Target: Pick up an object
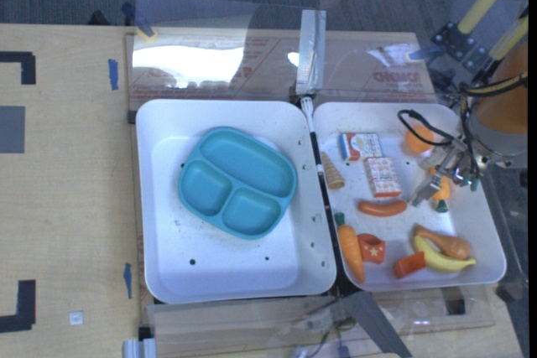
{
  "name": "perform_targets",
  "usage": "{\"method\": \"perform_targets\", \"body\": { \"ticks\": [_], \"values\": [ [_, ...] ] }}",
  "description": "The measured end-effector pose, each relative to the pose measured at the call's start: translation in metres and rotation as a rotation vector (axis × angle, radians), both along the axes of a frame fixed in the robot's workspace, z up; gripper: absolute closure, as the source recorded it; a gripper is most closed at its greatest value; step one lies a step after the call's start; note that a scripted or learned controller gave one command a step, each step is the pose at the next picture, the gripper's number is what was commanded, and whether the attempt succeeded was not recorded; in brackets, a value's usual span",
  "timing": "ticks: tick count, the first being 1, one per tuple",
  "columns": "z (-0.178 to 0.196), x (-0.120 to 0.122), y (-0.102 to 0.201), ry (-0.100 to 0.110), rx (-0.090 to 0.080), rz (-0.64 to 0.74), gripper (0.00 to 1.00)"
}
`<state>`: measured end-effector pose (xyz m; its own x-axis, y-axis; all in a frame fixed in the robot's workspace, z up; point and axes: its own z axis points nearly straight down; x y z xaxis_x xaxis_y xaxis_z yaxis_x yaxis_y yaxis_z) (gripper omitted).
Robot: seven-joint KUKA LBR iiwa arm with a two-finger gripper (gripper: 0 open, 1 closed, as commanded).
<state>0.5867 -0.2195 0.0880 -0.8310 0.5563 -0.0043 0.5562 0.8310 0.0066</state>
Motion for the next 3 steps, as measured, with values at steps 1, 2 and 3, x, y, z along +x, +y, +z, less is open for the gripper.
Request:
{"method": "perform_targets", "body": {
  "ticks": [1,2,3],
  "values": [
    [0.0,-0.016,0.006,-0.001,-0.001,-0.117,0.0],
    [0.014,-0.012,0.005,-0.014,-0.007,-0.116,1.0],
    [0.073,-0.043,0.067,0.001,-0.001,-0.249,1.0]
  ]
}}
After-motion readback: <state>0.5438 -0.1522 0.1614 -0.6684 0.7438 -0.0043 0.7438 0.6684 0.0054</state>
